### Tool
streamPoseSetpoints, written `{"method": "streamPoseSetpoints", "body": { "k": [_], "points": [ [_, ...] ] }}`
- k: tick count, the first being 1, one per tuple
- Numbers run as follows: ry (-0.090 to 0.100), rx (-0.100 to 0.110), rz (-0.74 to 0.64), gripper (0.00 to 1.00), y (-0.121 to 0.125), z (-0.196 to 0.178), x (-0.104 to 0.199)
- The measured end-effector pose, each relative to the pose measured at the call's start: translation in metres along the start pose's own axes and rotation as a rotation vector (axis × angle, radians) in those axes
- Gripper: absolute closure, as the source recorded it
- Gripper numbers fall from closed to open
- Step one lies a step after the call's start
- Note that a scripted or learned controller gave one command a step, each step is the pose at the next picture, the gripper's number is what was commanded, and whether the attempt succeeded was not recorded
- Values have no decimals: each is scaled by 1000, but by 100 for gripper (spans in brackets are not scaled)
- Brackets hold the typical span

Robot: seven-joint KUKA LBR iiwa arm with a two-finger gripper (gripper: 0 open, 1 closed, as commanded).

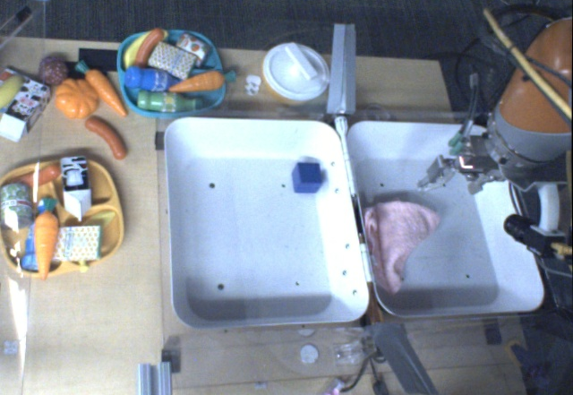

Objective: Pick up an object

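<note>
Hand [445, 171] hovers over the right white bin [501, 295] — fingers spread, gripping nothing — just above the crumpled pink cloth [396, 232]; small blue cube [308, 176] lies in the left white bin [233, 295].

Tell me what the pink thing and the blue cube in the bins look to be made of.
Pink cloth: soft fabric, probably terry or fleece, matte, crumpled into folds with a fuzzy surface. Blue cube: rigid, likely plastic or painted wood, with flat faces, crisp edges and uniform colour; too small to tell which.
</note>
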State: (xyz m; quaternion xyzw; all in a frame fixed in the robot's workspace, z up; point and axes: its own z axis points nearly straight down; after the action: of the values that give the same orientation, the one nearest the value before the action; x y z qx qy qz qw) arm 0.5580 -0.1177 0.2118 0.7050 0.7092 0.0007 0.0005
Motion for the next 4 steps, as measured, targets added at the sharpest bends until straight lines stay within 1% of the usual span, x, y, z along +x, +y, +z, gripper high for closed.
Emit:
{"method": "streamPoseSetpoints", "body": {
  "k": [1, 2, 3, 4],
  "points": [
    [-2, -11, -102, 0, -2, 113, -1],
    [-5, -19, -123, 0, 0, 119, 11],
    [-1, -24, -125, 100, 3, 107, 14],
    [-1, -3, -286, 100, 41, 27, 69]
  ]
}}
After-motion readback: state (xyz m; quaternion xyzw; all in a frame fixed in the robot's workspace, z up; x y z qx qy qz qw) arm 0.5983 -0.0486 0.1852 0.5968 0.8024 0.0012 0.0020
